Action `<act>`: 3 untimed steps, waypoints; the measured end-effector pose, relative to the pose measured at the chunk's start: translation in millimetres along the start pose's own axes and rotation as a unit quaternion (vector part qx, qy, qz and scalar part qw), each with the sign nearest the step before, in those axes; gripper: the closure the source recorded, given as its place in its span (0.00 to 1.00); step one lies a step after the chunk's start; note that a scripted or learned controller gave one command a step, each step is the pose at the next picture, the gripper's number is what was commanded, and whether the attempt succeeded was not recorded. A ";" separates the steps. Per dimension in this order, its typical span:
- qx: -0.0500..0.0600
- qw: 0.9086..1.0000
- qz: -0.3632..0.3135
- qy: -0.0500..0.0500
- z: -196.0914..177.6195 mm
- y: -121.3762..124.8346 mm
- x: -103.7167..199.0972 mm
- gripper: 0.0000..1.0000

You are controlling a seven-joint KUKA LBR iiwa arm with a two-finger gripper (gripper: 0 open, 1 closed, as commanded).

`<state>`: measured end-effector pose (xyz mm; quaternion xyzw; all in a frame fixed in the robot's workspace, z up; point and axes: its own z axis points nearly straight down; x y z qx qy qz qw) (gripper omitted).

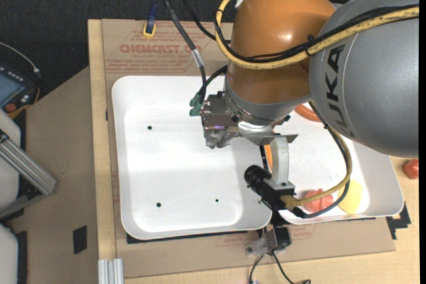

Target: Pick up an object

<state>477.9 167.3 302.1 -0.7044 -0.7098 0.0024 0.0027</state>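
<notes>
On the cardboard-topped bench [166,43] the hand [216,124] hangs over the right edge of the left shallow white bin [133,143], its grip impossible to tell and nothing visibly picked yet, while a red lump [318,199] and a flat yellow piece [354,199] lie by the near edge of the right white bin [309,153].

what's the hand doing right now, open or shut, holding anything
Hand: cannot be told from this angle; it sits low over the left bin's right side, mostly hidden under the arm.

Gripper [217,127] above white bin [166,176]
</notes>
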 end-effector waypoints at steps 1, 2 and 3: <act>-0.006 1.000 0.003 0.000 -6.6 43.1 17.3 1.00; 0.001 1.000 0.001 -0.001 40.2 1.5 59.8 1.00; -0.004 1.000 0.005 0.000 24.2 1.8 42.9 1.00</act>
